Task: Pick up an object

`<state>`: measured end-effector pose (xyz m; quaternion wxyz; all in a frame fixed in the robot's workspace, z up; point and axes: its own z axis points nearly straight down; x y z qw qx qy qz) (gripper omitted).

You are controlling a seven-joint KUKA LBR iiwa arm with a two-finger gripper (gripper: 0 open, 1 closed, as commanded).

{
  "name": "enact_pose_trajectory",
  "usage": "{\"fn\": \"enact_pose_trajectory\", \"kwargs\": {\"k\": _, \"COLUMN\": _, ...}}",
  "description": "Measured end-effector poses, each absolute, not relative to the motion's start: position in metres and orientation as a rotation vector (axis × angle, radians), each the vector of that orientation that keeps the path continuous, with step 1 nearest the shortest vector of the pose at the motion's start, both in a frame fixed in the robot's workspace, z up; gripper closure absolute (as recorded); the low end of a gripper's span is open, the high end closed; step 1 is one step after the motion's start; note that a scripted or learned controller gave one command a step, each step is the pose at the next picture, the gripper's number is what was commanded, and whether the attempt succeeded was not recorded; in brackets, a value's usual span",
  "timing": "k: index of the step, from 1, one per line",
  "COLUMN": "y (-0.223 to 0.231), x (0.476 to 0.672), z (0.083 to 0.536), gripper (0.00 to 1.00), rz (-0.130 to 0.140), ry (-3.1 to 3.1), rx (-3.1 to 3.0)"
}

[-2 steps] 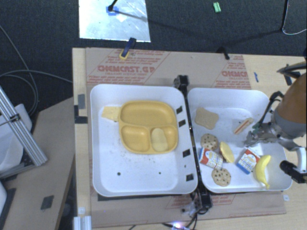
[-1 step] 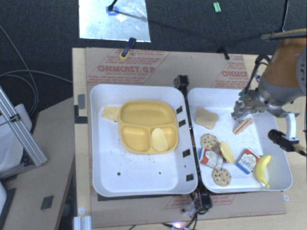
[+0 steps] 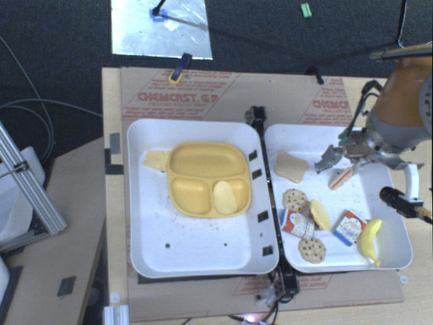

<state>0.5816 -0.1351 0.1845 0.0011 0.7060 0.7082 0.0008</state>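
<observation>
My gripper [image 3: 333,160] hangs over the back half of the right bin [image 3: 399,208], reaching in from the right. Just below and to its right lies a thin orange-red stick, like a toy hot dog [image 3: 342,178]; nothing visibly hangs from the gripper. A tan bread slice [image 3: 291,167] lies to the gripper's left. Toward the front sit a cookie [image 3: 294,199], a second cookie [image 3: 312,249], a red and blue carton [image 3: 298,223], a yellow wedge [image 3: 320,216], another small carton [image 3: 350,227] and a banana [image 3: 370,241].
The left bin [image 3: 145,235] holds a yellow divided tray [image 3: 206,161] with a pale yellow piece [image 3: 225,196] in its front right compartment. A pale slab [image 3: 157,160] pokes out at the tray's left. A divider wall [image 3: 265,195] separates the bins.
</observation>
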Motion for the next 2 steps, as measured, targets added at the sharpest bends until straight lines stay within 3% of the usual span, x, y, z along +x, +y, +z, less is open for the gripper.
{"fn": "enact_pose_trajectory", "kwargs": {"k": 1, "y": -0.118, "x": 0.542, "z": 0.082, "gripper": 0.00, "rz": 0.003, "ry": 2.220, "rx": 2.221}}
{"fn": "enact_pose_trajectory", "kwargs": {"k": 2, "y": -0.118, "x": 0.546, "z": 0.099, "gripper": 1.00, "rz": 0.012, "ry": 2.221, "rx": 2.214}}
